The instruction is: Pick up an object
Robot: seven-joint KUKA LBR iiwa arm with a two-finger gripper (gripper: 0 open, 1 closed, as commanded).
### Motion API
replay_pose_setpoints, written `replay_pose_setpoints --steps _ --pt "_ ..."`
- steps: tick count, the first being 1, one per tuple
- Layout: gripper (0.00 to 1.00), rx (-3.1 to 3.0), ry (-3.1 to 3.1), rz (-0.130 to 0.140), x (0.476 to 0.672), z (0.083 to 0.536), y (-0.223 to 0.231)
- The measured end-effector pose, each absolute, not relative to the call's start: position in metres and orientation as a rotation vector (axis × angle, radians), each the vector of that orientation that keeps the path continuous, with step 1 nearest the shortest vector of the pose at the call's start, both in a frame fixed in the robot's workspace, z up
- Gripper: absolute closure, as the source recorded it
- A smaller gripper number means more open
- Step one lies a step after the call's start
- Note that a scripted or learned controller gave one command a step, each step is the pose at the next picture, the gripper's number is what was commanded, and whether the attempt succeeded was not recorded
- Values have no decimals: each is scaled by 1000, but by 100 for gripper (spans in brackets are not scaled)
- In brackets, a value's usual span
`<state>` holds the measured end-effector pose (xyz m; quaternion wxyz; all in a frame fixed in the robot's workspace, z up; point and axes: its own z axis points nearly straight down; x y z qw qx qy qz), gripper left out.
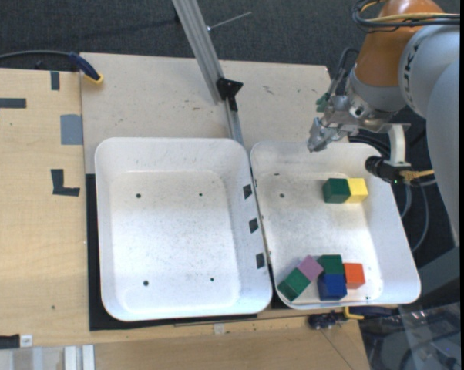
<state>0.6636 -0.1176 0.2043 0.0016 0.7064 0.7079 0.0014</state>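
Two shallow white bins sit side by side on the bench: the left bin (170, 230) and, touching its edge, the right bin (394, 230), which holds seven blocks. Near that bin's front edge a green block (294, 284), a purple block (311, 268), a blue block (332, 285) with another green block (330, 264) behind it, and an orange block (354, 274) huddle together, while a dark green block (336, 190) touches a yellow block (358, 189) farther back. Above the right bin's back edge hangs the gripper (318, 143), nothing between its fingers, and whether they are spread or closed I cannot tell.
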Motion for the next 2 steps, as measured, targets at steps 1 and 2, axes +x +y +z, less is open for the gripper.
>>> replay_pose_setpoints --steps 1,2 --pt "100 2218 2221 3 664 235 -117" --pt "100 2217 2228 -1 660 230 -70"
